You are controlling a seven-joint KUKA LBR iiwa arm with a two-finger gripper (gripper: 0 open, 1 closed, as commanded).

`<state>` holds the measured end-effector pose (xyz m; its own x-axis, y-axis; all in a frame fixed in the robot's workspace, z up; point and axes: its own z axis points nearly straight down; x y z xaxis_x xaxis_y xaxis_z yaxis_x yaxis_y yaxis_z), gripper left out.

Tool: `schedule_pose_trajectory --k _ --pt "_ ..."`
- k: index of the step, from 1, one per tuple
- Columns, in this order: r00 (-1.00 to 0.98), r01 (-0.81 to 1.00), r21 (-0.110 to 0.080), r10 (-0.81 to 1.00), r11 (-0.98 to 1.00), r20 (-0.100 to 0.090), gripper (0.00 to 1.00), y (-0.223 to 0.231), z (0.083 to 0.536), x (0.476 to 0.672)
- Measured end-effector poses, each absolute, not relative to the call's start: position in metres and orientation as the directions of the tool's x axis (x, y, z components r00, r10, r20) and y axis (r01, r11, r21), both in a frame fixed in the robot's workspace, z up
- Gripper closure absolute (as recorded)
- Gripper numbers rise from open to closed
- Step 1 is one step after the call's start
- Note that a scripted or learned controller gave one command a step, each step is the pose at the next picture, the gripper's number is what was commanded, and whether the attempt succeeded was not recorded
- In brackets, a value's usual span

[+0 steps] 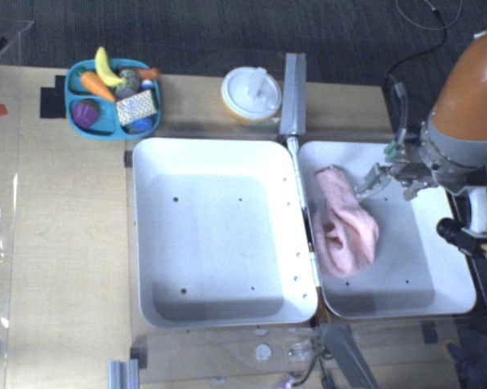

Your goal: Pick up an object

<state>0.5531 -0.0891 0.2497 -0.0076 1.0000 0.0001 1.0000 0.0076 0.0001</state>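
Note:
A crumpled pink cloth [343,222] lies in the left half of the right bin [437,292]. My gripper [376,180] hangs over that bin, just right of the cloth's upper end and close above it. The grey arm with its orange band [470,79] reaches in from the right. Nothing shows between the fingers.
The left bin [219,233] sits beside the right one, a metal divider [293,96] rising between them at the back. Behind the bins stand a blue tray of toy food [112,96] and a white-lidded yellow cup [251,94]. A cable loops at top right.

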Motion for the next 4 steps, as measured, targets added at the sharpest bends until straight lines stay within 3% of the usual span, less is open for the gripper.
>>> schedule_pose_trajectory --k 1,2,3,4 --pt "-0.084 0.996 0.003 0.996 0.084 0.0 0.0 -0.113 0.104 0.617" --pt "-0.202 0.979 0.004 0.979 0.202 -0.002 0.0 -0.086 0.089 0.671" --pt "-0.16 0.987 0.014 0.987 0.16 -0.004 0.0 -0.112 0.09 0.615" --pt "-0.197 0.98 0.015 0.98 0.197 -0.003 0.0 -0.092 0.089 0.655"
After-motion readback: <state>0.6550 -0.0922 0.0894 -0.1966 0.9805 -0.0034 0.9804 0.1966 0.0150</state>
